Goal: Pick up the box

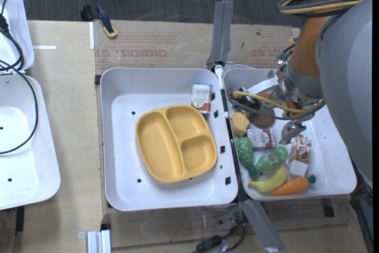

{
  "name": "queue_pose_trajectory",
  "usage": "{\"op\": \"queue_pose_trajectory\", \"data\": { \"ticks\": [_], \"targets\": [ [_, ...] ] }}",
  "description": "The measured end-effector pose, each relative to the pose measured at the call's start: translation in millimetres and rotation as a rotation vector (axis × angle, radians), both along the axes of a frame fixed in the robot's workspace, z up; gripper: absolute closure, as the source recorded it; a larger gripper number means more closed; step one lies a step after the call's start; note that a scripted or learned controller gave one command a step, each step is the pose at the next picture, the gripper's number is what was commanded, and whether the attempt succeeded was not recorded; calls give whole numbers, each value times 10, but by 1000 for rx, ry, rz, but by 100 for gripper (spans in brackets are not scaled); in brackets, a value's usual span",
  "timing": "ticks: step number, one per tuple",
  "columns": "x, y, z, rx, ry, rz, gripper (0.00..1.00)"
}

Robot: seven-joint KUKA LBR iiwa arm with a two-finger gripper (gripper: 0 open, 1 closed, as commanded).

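- White carton box (202, 97) with red print, upright in the left bin (112, 127), against the far right wall, just beside the yellow tray (176, 143).
- End effector (293, 127) low over the toy food in the right bin (340, 169); grip state impossible to tell.
- Best to lift clear, cross the divider, descend straight, close across the narrow sides.

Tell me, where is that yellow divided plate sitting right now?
The yellow divided plate lies flat in the left white bin, roughly in its middle, with a small carton just beyond its far right corner.
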State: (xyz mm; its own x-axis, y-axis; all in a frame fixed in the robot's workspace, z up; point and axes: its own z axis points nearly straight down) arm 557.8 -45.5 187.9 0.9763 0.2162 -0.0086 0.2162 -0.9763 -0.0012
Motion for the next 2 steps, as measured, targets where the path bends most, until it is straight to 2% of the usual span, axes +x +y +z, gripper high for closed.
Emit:
{"op": "queue_pose_trajectory", "data": {
  "ticks": [1, 2],
  "targets": [
    [-495, -478, -505, 1, 0, -20, 0],
    [-803, -643, -32, 1, -2, 9, 0]
  ]
}}
